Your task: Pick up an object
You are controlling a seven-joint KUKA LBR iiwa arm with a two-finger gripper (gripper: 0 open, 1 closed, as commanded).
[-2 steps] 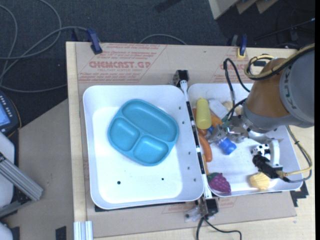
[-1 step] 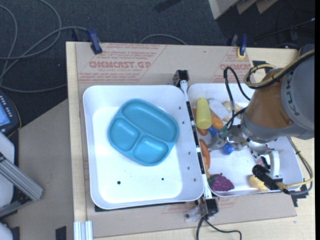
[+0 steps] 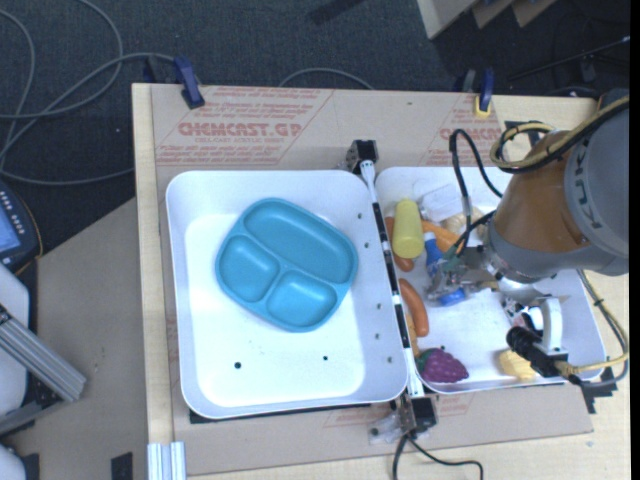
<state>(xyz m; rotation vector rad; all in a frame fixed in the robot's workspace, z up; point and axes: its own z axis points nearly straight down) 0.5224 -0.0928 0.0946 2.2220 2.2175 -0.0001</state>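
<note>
- Camera view: the grey arm with the orange band [image 3: 535, 213] is reaching in from the right and hanging over the right-hand shallow white bin [image 3: 590, 313]; its end effector [image 3: 455, 280] is sitting low among the toys near that bin's left wall.
- I cannot tell whether the end effector is released or clenched; the wrist is hiding it, and nothing is visibly being carried.
- Candidate things are lying close together: a yellow plastic bottle-shaped toy [image 3: 407, 228] at the top, an orange carrot-like toy [image 3: 415, 308] along the dividing wall, a purple grape cluster [image 3: 444, 367] at the bottom, a pale yellow wedge [image 3: 516, 366] to the right.
- A blue three-compartment plastic plate [image 3: 288, 263] is resting in the left-hand white bin [image 3: 200, 348], well apart from the arm.
- Risk, as a judgement: crowding is likely making a clean approach hard; a descent here could be nudging neighbours aside or catching two at once.
- Risk: the bin wall beside the carrot-like toy could be blocking one side of a grasp, so the toy slips out.
- Risk: loose cables [image 3: 470, 173] over the worktop [image 3: 250, 118] could be snagging.
</note>
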